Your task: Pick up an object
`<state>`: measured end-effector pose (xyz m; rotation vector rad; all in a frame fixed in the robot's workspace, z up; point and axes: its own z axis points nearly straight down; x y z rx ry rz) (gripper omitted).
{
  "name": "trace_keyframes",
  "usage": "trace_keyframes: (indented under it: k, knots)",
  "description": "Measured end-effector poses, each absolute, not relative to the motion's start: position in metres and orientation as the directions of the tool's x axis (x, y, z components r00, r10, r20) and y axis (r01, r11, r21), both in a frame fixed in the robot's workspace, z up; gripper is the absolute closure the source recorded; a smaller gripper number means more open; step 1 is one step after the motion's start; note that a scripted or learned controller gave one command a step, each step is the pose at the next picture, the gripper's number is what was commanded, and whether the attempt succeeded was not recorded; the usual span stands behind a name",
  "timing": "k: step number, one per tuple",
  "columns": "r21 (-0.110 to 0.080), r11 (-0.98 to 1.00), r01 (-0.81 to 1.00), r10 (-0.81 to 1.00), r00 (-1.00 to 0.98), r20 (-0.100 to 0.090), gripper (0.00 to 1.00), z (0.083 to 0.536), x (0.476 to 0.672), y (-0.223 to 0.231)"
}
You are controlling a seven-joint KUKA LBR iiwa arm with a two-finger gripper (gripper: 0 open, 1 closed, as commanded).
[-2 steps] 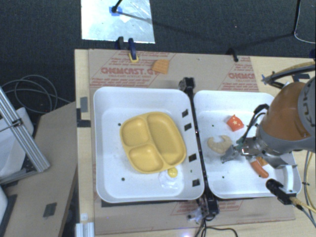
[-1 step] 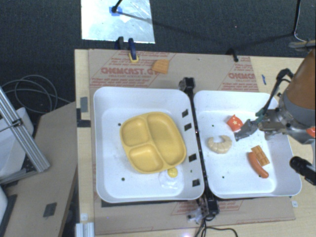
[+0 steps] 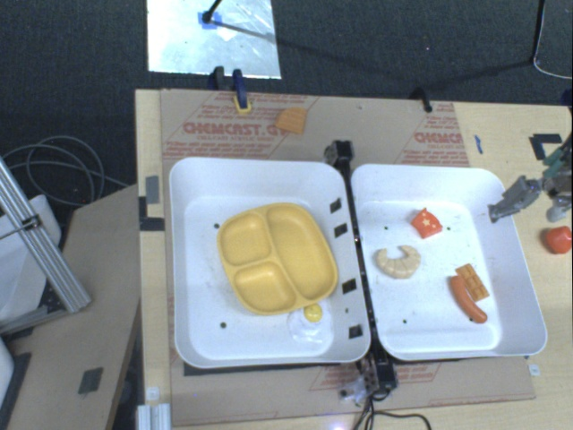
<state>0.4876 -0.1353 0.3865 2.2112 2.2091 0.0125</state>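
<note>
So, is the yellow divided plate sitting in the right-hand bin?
No. The yellow divided plate lies in the left bin; the right bin holds the small food pieces.

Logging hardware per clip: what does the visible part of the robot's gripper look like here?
At the camera view's right edge, the grey metal two-finger gripper shows a dull, flat, angular finger over the right white bin's rim. Behind it sit darker grey-green, blocky body parts; markings are too small to tell.
</note>
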Motion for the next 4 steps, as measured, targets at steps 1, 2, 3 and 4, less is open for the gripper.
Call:
trace_keyframes:
  k: [1,2,3,4]
  knots:
    - [-0.008,0.011,1.000,1.000,-0.011,0.004,0.00,0.276,0.486,-0.055]
    - [0.015,0.003,1.000,1.000,-0.003,-0.003,0.00,0.390,0.488,-0.093]
    - [-0.014,-0.002,1.000,1.000,0.002,0.002,0.00,0.206,0.484,-0.116]
    - [-0.001,-0.006,1.000,1.000,0.006,-0.003,0.00,0.175,0.485,-0.195]
